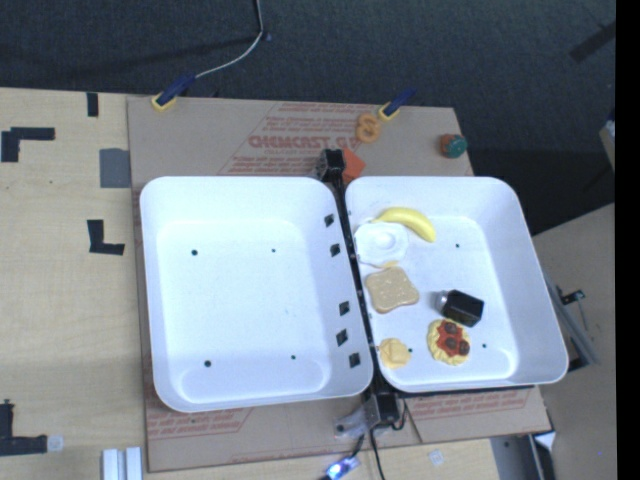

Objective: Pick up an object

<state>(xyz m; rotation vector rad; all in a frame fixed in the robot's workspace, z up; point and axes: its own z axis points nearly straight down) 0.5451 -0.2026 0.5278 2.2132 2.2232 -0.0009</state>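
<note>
One fixed camera overhead — angled down, taking in both bins (pixel 150 268) whole.

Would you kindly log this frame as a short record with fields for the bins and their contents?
left bin: white, shallow
right bin: white, holds all items listed
banana: yellow, near far wall
fried egg: beside banana
toast slice: centre-left
black block: right of toast
small pizza: near front
yellow piece: front-left corner
</note>
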